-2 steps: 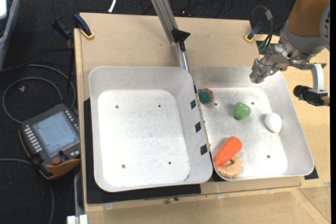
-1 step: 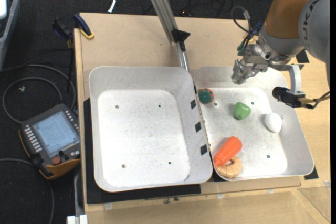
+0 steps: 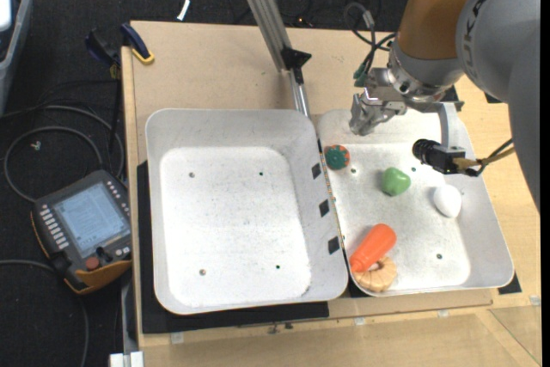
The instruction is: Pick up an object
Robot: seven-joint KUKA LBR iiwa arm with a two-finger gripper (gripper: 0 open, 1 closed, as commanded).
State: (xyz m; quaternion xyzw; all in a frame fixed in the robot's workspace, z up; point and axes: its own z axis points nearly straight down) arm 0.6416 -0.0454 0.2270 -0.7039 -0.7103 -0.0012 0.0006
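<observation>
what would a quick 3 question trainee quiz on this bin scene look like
1. True or false: the claw hovers over the left bin.
2. Which item lies nearest the claw? A) multicoloured ball B) orange carrot C) white egg
3. Fill in: the carrot rests against a tan ____.

Key: 1 false, it hangs at the right bin's far edge; 2 A; 3 pastry.

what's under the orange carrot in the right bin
The orange carrot lies tilted on top of a tan round piece at the near edge of the right bin. The carrot covers the piece's upper part, so its full shape cannot be told.
</observation>
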